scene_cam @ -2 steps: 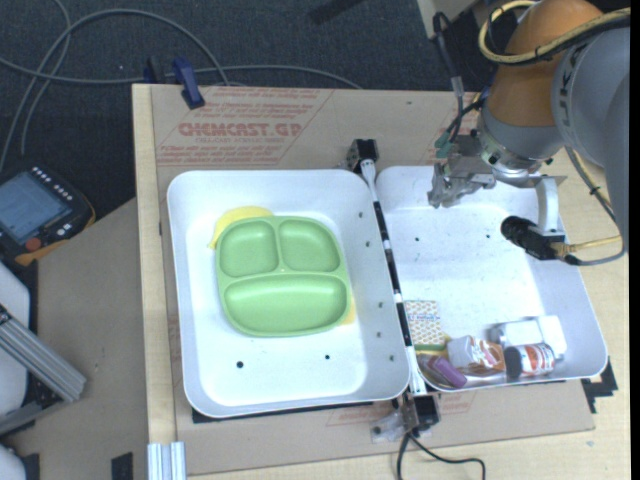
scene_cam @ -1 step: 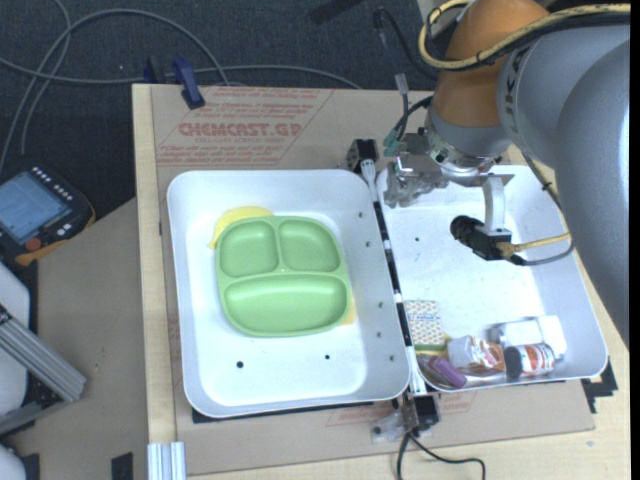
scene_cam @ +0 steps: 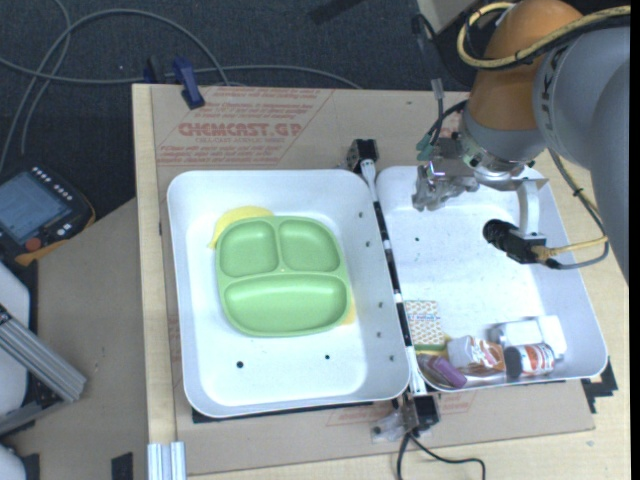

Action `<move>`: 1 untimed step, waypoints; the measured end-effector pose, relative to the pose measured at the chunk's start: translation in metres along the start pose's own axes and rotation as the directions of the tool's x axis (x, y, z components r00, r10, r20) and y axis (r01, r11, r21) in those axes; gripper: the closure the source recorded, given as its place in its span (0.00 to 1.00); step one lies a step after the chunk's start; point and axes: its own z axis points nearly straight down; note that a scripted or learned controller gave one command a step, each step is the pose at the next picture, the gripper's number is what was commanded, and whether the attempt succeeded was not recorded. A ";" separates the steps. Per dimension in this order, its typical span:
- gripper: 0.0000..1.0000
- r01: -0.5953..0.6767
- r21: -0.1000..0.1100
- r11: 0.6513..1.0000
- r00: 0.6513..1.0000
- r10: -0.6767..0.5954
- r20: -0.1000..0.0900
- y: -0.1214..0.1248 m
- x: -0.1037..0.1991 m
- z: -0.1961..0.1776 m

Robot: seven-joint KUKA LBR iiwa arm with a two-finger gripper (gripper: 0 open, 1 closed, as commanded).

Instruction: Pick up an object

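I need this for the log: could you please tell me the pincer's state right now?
Pincer: over the far end of the right bin, holding nothing visible; open or closed cannot be told.

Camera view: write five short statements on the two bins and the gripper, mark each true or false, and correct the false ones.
1. The green divided tray lies in the left bin. True.
2. The gripper hangs over the left bin. False: it is over the far end of the right bin.
3. The small items cluster sits at the near end of the right bin. True.
4. The green tray has two compartments. False: it shows three, two small ones and a long one.
5. The gripper holds the green tray. False: the tray lies in the other bin, apart from it.
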 end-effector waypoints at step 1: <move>1.00 0.002 -0.004 1.000 1.000 -0.002 -0.001 0.009 0.055 0.000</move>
